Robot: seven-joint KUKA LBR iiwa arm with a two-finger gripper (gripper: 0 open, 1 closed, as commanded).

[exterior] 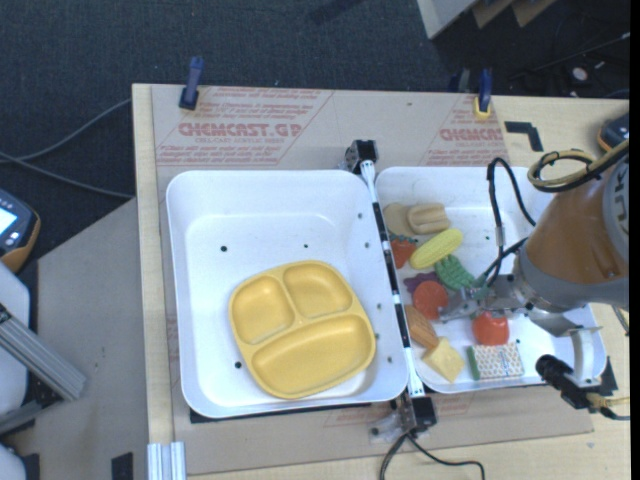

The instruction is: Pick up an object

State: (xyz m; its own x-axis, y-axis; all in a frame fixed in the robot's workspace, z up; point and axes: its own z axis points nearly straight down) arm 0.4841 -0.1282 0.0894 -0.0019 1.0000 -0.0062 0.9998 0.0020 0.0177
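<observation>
The likeliest target is the red tomato-like piece [490, 328] in the right bin [455, 181], since it sits just beside the end effector [470, 303], on the side towards the bin's near rim. Around that red piece the rest of the toy food is crowded: a speckled card-like square [497, 361] touches it on the near side, a yellow cheese wedge [444, 361] lies a little further towards the divider between the bins, a second red piece [431, 296] sits just beyond the wedge, and a green leafy item [453, 271], a yellow corn cob [437, 248] and a tan bread roll [421, 218] trail away towards the far rim. Whether the end effector is released or clenched I cannot tell from here; the arm [580, 243] covers much of it, and nothing can be seen gripped. I would judge this to be the reach-and-descend step, with the grasp not yet proven. The next move calls for settling squarely over one piece without nudging its neighbours, then lifting. Further off, the left bin [190, 298] holds a yellow divided plate [302, 328], well apart from the red piece, and the tabletop [150, 168] carries both.
</observation>
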